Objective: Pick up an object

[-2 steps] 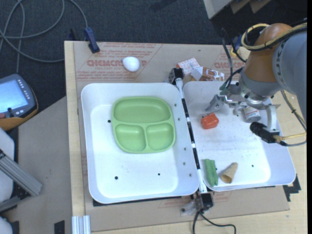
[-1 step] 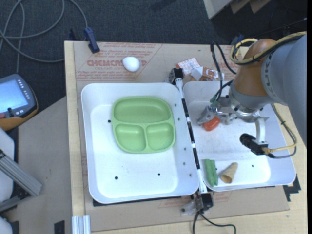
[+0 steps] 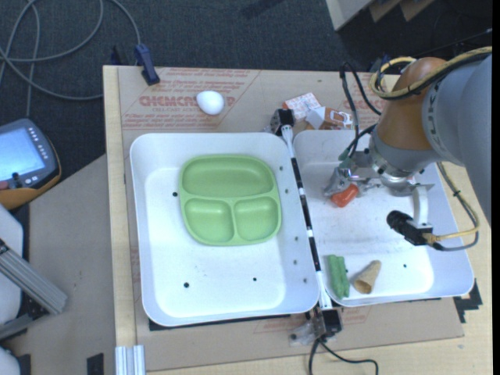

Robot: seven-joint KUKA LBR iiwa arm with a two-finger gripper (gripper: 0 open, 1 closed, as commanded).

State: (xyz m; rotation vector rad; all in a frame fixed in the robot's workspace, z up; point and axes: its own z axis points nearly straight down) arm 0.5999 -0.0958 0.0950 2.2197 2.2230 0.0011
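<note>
The small orange-red carrot-like object [image 3: 344, 196] lies in the right shallow white bin [image 3: 445, 283], toward its upper left part, right at the tip of the end effector [image 3: 346, 184]. It appears to rest on the bin floor, so the pick looks barely begun: the arm is down at the object, but lifting is not yet done. How the end effector stands around it I cannot tell; the wrist hides it. A green flat piece [image 3: 337, 275] and a tan cone [image 3: 366, 276] lie near the bin's lower edge, untouched.
</note>
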